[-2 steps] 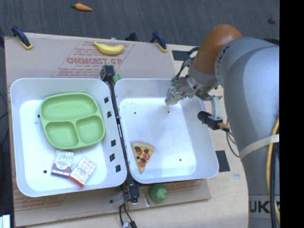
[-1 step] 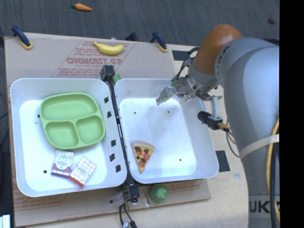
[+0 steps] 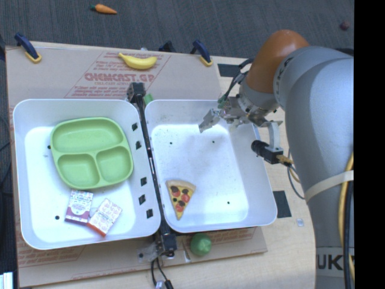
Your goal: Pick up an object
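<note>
Two white bins sit side by side on the surface, and the nearest loose thing is a green ball [image 3: 201, 244] resting just outside the near edge of the right bin [image 3: 240, 209]. Inside that bin, close to its near left corner, lies a pizza slice toy [image 3: 179, 197], flat on the floor with its crust toward the far side and its tip pointing toward the near edge. It is the only thing in that bin, so it is probably the object to pick. In the left bin [image 3: 30, 161], two small snack packets [image 3: 93, 212] lie near the near edge, and a green divided plate [image 3: 91, 151] fills the middle.

Farther back, the gripper [image 3: 210, 122] hangs over the far edge of the right bin, toward its middle; whether it is wide or narrow cannot be told, and nothing is seen held in it. The pizza slice lies well apart from it, nearer the camera and to the left in the view, so the arm would need to travel diagonally across the bin and line up across the slice's long axis.

Beyond the bins, a banana [image 3: 138, 59] rests on the cardboard at the surface's far edge, and a carrot [image 3: 105, 8] lies on the floor
</note>
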`<state>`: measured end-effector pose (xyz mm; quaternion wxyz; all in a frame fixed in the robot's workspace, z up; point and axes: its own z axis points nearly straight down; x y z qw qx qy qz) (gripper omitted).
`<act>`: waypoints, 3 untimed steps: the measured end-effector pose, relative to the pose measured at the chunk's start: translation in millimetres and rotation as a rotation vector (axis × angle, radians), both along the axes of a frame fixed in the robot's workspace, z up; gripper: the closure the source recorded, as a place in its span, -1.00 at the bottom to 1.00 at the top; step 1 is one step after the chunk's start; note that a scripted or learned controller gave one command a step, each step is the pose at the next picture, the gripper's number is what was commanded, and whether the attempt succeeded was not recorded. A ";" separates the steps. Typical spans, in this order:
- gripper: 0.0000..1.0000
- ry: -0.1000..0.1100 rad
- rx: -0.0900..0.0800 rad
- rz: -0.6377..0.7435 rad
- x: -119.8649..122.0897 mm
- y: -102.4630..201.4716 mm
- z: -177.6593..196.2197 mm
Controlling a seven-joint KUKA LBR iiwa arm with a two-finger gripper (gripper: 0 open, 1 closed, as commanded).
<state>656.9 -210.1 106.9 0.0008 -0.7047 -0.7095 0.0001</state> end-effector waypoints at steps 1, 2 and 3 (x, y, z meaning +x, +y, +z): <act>-1.00 0.004 -0.001 -0.002 -93.7 -1.1 -15.8; -1.00 -0.001 0.000 -0.002 -20.9 -0.3 -9.7; -1.00 -0.001 0.000 -0.001 -12.3 -0.5 -14.8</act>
